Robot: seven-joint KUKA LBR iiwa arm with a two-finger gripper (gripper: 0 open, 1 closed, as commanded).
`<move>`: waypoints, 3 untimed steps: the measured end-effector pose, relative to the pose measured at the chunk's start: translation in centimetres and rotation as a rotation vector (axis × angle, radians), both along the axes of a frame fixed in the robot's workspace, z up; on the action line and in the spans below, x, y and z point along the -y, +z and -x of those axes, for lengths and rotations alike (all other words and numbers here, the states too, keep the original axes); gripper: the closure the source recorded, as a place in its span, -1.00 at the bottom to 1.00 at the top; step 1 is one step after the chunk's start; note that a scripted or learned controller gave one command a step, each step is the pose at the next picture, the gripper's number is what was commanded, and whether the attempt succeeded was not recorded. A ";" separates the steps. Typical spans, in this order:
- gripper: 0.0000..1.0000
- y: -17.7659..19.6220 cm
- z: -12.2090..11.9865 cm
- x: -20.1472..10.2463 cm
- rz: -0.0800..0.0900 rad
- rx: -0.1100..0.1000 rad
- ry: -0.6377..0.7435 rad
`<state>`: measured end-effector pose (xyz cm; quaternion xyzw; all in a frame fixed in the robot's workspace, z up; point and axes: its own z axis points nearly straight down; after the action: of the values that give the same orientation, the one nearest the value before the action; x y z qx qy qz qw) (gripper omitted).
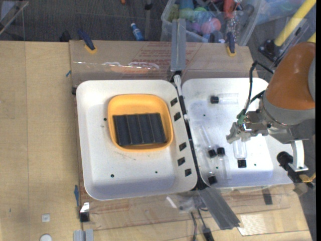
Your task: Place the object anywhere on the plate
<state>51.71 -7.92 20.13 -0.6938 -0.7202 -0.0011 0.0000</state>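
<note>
An orange plate (pixel 140 101) sits in the left bin (pixel 95 159). On it lies a dark grey ridged slab (pixel 139 129) that covers most of its floor. My gripper (pixel 239 133) hangs over the middle of the right bin (pixel 261 172), far from the plate. Just below it on the bin floor lies a small clear vial with a black cap (pixel 241 157). The wrist and cables hide the gripper's tip.
Other clear, black-capped vials lie in the right bin: one at the back (pixel 219 99), a pair near the divider (pixel 215 152), one at the front (pixel 211 179). The divider (pixel 181 129) with black clips runs between the bins. A box of toys (pixel 213 9) stands behind.
</note>
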 end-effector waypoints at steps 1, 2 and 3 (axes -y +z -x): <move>1.00 -1.7 -5.5 -1.5 0.002 0.002 0.245; 1.00 -1.6 -10.0 -2.4 0.003 0.003 0.389; 1.00 -1.6 -11.4 -4.7 0.004 0.004 0.537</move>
<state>63.11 -3.17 18.50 -0.4777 -0.8785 -0.0010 -0.0023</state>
